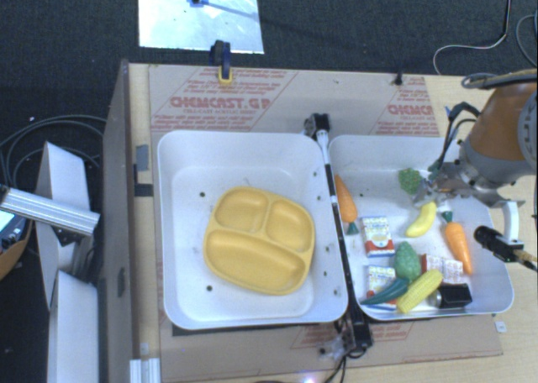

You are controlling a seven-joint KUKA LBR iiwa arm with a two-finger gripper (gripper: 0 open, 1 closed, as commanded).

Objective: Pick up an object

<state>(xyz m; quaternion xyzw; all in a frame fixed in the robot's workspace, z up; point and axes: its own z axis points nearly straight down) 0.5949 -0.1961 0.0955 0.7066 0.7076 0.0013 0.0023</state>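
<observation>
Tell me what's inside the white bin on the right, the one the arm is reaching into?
The right bin holds toy food: two carrots, a banana, corn, green vegetables and small cartons. Whatever lies under the arm is covered.

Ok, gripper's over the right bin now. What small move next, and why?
Probably lower straight down. The gripper sits just above the yellow banana in the right bin, with a carrot close on its right, so a short vertical descent seems safest. Nothing is visibly held yet.
</observation>
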